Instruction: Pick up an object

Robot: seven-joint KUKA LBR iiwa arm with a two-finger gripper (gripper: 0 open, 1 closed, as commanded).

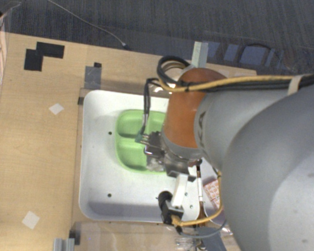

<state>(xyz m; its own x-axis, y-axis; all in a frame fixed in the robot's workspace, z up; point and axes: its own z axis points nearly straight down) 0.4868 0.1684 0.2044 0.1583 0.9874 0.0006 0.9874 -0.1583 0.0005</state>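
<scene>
Green divided tray [130,142] in white bin [95,160], no legible writing, pincer state unclear

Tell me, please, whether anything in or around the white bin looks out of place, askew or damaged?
Nothing stands out as spilled or damaged. A green divided tray lies flat in the white bin, partly hidden by the arm's wrist. A pink patterned object peeks out beside the arm; too little shows to judge it.

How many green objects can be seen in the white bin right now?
1: a green tray lying in the upper middle of the white bin, partly under the arm. The arm covers much of the bin's right side, so more may be hidden.
</scene>
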